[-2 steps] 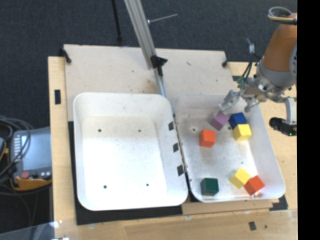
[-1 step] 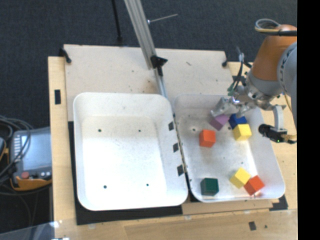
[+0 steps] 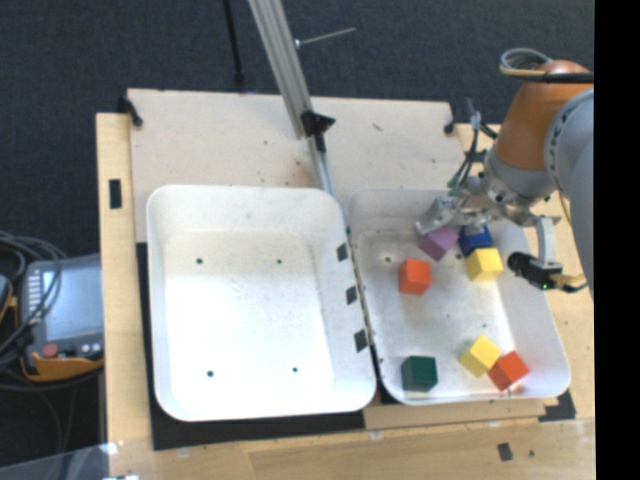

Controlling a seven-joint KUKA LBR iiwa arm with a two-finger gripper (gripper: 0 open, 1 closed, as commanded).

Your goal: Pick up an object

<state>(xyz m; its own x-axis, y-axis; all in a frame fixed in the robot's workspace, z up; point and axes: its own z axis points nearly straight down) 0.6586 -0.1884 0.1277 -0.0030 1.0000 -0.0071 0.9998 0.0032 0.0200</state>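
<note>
My gripper (image 3: 452, 216) hangs over the far part of the right bin (image 3: 535, 318), at the end of the grey arm with its orange band. A purple block (image 3: 437, 242) lies tilted just below it, and a blue block (image 3: 475, 238) sits right beside that one. Whether the gripper touches either block is unclear. A yellow block (image 3: 485, 264) rests against the blue one. An orange block (image 3: 415, 276) lies a little to the left. Near the front edge are a green block (image 3: 419, 372), a second yellow block (image 3: 481, 354) and a red block (image 3: 509, 369).
The left bin (image 3: 160, 298) stands beside the right one. A slanted aluminium post (image 3: 285, 53) rises from behind the bins' shared edge. Cables and a black connector (image 3: 530, 265) hang by the arm at the right bin's rim.
</note>
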